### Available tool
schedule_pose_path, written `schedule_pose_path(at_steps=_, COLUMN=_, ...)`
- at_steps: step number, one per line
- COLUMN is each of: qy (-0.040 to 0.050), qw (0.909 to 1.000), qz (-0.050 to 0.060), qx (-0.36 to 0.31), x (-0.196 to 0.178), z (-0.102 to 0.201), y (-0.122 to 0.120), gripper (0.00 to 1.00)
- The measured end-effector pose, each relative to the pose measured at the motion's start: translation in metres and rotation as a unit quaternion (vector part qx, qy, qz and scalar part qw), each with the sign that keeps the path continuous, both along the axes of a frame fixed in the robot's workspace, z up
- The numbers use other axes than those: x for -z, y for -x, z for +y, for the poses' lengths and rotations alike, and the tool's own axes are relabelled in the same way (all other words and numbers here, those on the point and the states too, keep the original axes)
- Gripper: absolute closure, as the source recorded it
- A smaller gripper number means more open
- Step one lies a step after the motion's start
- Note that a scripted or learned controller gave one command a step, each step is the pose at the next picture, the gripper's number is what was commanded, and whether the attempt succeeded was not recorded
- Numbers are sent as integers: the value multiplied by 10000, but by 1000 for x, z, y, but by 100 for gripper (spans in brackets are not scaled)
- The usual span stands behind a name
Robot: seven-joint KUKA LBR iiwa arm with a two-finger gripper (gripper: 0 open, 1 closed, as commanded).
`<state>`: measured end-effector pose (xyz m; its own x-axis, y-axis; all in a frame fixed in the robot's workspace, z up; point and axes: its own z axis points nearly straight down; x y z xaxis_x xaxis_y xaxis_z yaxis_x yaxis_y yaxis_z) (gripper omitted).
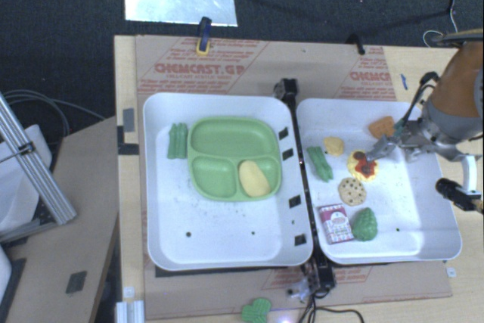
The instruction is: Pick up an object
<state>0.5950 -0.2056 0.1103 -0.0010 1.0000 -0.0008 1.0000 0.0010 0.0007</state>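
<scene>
- Step: approach. Your gripper (pixel 376 156) sits low at right of frame, over the red-and-yellow toy (pixel 364 166) in the right bin (pixel 435 227).
- You cannot tell its opening or hold.
- Next: confirm grasp before lifting.

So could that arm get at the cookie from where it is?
Probably yes. The cookie lies flat in the right bin with nothing on top of it, and the gripper hangs close by, over the small red and yellow toy just above it.
</scene>
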Motion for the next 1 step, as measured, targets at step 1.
schedule_pose_path(at_steps=1, qy=-1, qw=10000, qz=-10, qx=-12, x=-8, z=-1, y=-8, gripper=0)
